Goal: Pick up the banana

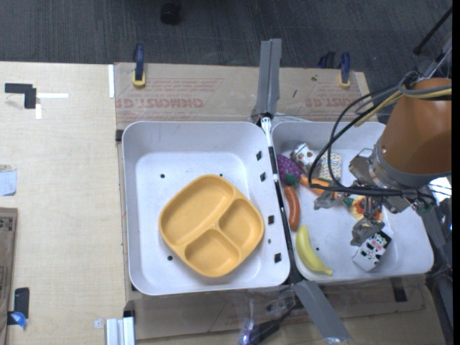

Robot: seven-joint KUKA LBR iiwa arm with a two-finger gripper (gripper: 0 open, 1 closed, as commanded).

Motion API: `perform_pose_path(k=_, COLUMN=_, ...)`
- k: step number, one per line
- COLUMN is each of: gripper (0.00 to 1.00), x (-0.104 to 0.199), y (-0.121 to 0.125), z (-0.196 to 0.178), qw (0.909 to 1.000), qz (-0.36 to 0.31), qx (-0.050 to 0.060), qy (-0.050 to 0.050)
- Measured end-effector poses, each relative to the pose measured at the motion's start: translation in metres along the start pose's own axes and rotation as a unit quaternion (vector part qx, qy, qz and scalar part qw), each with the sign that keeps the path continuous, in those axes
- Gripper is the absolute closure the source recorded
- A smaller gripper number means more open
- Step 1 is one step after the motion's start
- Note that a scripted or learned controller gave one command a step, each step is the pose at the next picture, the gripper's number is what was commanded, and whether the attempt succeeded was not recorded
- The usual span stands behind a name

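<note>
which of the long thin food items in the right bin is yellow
The banana, lying near the front of the right bin. The hot dog just behind it is reddish-brown, and the carrot further back is orange.

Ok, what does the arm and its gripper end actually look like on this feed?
The arm shows a broad orange band above a grey wrist section. Black and yellowish cables loop from the wrist towards the upper right. Below it sits the gripper, a dark grey metal assembly whose details are too small to make out.

Evenly and brightly lit from above, with soft faint shadows inside the shallow white plastic bins [136,214], slightly soft focus throughout.
</note>
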State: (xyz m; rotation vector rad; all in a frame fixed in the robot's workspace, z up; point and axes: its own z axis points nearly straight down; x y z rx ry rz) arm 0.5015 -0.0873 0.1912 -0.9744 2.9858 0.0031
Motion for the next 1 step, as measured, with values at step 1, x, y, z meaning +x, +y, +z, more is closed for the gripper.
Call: perform_pose_path(k=1, gripper=0.00, x=0.0224, y=-0.0292, z=0.0865, qw=0.9911, qz=-0.133, qx=0.001, qy=-0.001)
